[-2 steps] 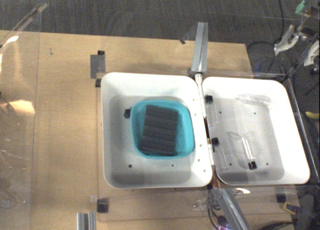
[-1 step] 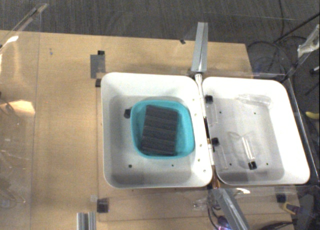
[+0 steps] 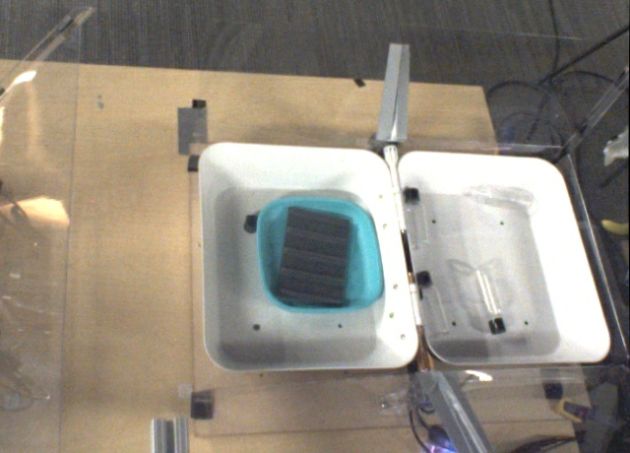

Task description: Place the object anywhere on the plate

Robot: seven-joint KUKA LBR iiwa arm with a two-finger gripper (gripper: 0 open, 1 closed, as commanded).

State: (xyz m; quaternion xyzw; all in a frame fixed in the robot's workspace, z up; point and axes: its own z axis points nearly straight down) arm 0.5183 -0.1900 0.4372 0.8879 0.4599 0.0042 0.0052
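The fingers' state, whether spread or pressed together, cannot be told from this view, so nothing here can be said to be gripped. The task's thing, a dark ribbed block (image 3: 315, 256), lies flat on the teal plate (image 3: 369, 256), slightly skewed and covering most of the plate's middle, with a band of bare teal showing around it on every side. The plate itself sits in the left white bin (image 3: 226, 244). To the right of the plate, past the divider, is the second white bin (image 3: 556, 244), holding what looks like a small clear tube (image 3: 486, 291), too faint to name with confidence. Judged from how things lie, the placing appears done, and the risks from here come from further contact. A fresh descent onto the plate could catch the block's ridges and drag it toward the rim, which is close to the block's near edge. A glancing push could also slide the plate, which seems to rest loose in its bin, or tip it if pressed at the lip. The wooden bench (image 3: 118, 293) around the plate's bin offers nothing to stop a block knocked out.
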